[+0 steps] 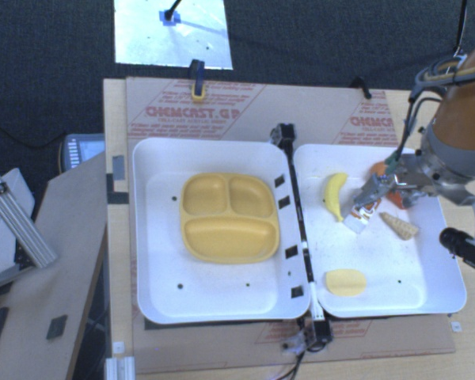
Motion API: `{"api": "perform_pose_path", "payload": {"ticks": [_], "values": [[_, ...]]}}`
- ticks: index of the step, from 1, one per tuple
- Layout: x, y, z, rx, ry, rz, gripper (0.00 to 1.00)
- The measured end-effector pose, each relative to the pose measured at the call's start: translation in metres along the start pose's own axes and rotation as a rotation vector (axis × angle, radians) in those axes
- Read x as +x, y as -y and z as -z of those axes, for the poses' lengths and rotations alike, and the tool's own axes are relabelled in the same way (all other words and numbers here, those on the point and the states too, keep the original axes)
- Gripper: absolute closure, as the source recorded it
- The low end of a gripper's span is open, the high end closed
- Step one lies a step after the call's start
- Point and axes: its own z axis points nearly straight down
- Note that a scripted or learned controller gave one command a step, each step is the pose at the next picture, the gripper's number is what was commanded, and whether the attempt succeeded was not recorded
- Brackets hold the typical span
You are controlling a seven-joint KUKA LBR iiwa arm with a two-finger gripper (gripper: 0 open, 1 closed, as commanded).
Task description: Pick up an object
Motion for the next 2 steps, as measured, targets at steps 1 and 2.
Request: {"api": "perform_pose_path", "payload": {"ticks": [1,2], "values": [[0.0,-0.002,0.005,-0.011,0.001,0.002,0.0],[0.002,0.006,-0.042,-0.008,0.0,0.0,0.0]]}}
